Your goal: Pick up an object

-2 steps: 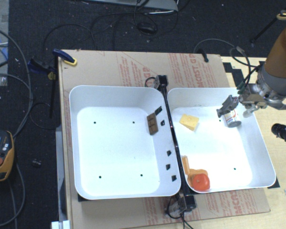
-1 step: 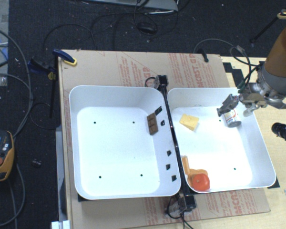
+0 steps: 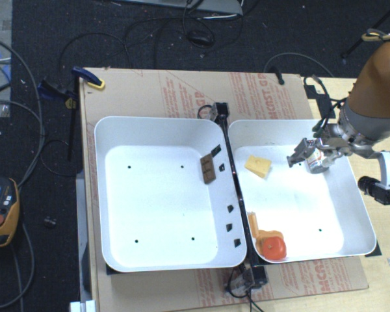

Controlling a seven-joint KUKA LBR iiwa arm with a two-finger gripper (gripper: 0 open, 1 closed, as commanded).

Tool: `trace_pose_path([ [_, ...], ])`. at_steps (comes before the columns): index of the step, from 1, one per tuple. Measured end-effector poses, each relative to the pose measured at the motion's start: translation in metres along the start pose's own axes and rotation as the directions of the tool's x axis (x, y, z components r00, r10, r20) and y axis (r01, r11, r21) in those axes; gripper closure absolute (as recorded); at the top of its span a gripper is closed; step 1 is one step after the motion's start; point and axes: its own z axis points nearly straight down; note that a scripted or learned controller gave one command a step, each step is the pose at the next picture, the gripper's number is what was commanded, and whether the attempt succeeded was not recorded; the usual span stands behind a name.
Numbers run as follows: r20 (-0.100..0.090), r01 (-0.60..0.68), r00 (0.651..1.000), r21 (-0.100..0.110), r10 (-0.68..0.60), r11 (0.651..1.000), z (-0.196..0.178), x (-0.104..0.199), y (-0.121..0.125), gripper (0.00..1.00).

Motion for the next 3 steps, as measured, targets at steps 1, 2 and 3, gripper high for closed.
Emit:
trace_pose_path([
  [1,0.000,0.000,1.000,0.000,0.000,1.000,0.043,0.001,0.002,0.00],
  [2,0.000,0.000,1.000,0.000,0.000,1.000,0.087,0.002,-0.005,0.00],
  [3,0.001,0.000,1.000,-0.004,0.000,1.000,0.075,0.002,-0.004,1.00],
])
